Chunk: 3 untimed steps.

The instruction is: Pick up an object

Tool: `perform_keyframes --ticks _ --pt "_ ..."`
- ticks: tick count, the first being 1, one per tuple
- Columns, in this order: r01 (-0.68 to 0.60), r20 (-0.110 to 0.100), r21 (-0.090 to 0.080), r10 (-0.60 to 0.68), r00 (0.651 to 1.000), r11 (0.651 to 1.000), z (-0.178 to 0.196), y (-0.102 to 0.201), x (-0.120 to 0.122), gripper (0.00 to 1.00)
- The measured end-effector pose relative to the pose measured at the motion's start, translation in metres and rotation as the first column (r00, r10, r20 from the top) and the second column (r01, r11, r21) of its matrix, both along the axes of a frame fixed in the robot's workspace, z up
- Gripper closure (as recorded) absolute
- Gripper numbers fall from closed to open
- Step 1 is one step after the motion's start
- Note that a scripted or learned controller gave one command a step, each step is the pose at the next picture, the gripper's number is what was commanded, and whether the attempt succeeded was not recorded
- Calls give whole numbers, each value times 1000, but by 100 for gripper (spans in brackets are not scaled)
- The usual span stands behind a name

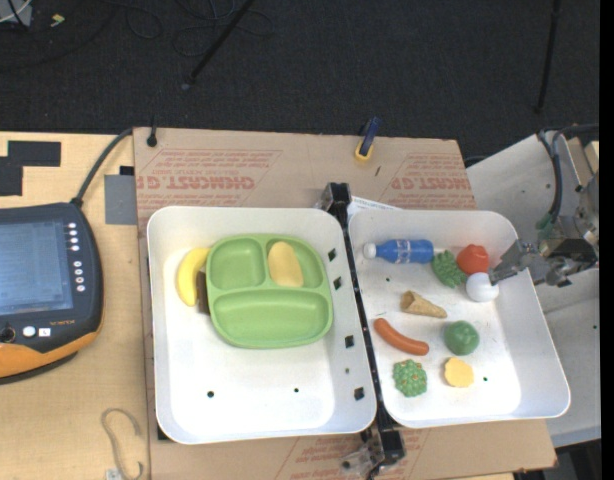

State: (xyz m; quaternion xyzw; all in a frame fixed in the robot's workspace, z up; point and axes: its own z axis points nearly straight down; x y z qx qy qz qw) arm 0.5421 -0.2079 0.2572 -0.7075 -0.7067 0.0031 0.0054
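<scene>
White ball: sitting in the right bin, close against the right wall toward its far right corner, touching or almost touching the red tomato-like piece on its far side.
Gripper: reaching in over the right wall of the right bin; its dark tip is lying just right of the ball, on the wall side.
Finger state: cannot be told; the tip is small and dark against the rim, and nothing is visibly lying between the jaws.
Governing relation: the ball is lying just left of the tip and slightly toward the near edge; being round, it is offering no long axis to align with.
Crowding: the tomato-like piece and a green leafy piece are sitting against the ball's far-left side, so the judgement is that a closing grip may catch a neighbour.
Other contents, right bin: blue bottle lying along the far edge; cone, sausage and green ball lying mid-bin, well apart from the tip.
Left bin: carrying a green tray.
Task status: judged not yet done.
</scene>
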Motion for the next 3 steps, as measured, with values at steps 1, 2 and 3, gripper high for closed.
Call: perform_keyframes --ticks 1,2,3 --pt "-1 11 -3 1 1000 1000 6 0 2 0" --pt "-3 5 -1 3 1000 1000 -39 2 7 0" --pt "-2 4 0 2 1000 1000 -102 3 11 0"
